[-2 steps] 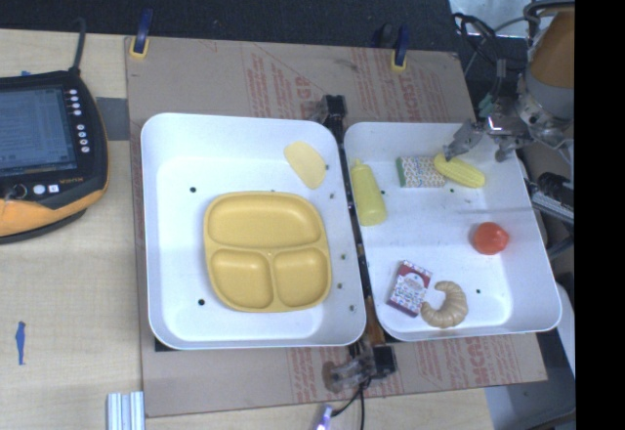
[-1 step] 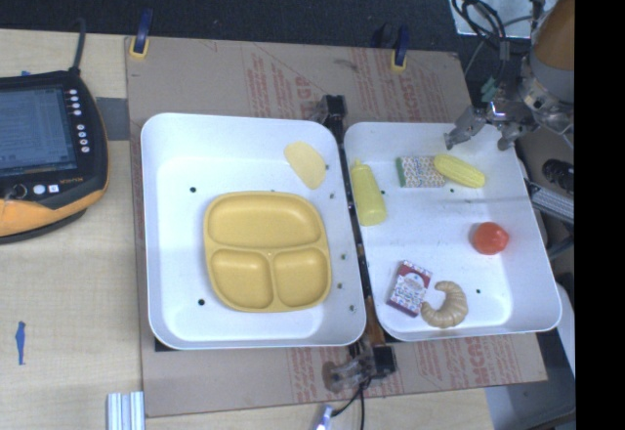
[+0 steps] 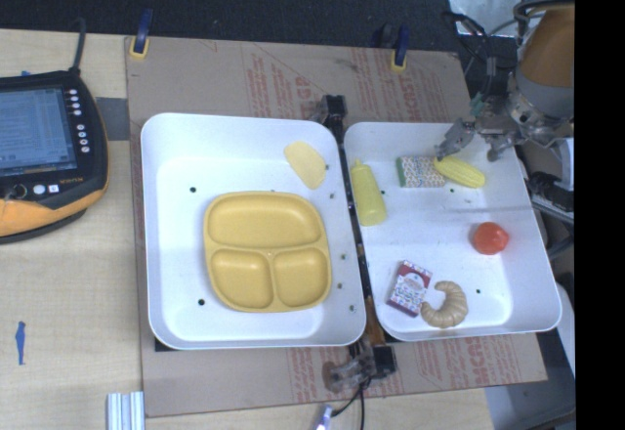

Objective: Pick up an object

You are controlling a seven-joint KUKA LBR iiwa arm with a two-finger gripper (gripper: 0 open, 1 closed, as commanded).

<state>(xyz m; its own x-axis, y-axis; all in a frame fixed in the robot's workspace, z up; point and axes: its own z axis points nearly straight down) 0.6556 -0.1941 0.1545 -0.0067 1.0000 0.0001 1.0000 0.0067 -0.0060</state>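
The right bin (image 3: 522, 316) holds a yellow corn cob (image 3: 459, 171), a speckled green-and-white packet (image 3: 420, 171), a yellow bottle-shaped item (image 3: 368, 193), a red tomato (image 3: 490, 238), a small red box (image 3: 410, 287) and a croissant (image 3: 444, 304). My gripper (image 3: 476, 143) hangs at the far right edge of this bin, just above the corn cob. Its two grey fingers (image 3: 453, 139) stand spread apart and open, with nothing between them. The corn lies on the bin floor beside the packet.
The left bin (image 3: 166, 223) carries a yellow divided plate (image 3: 267, 250) and a pale yellow slice (image 3: 306, 164) at its far right corner. A tablet controller (image 3: 39, 150) lies on the bench at the left. Clamps (image 3: 335, 108) sit between the bins.
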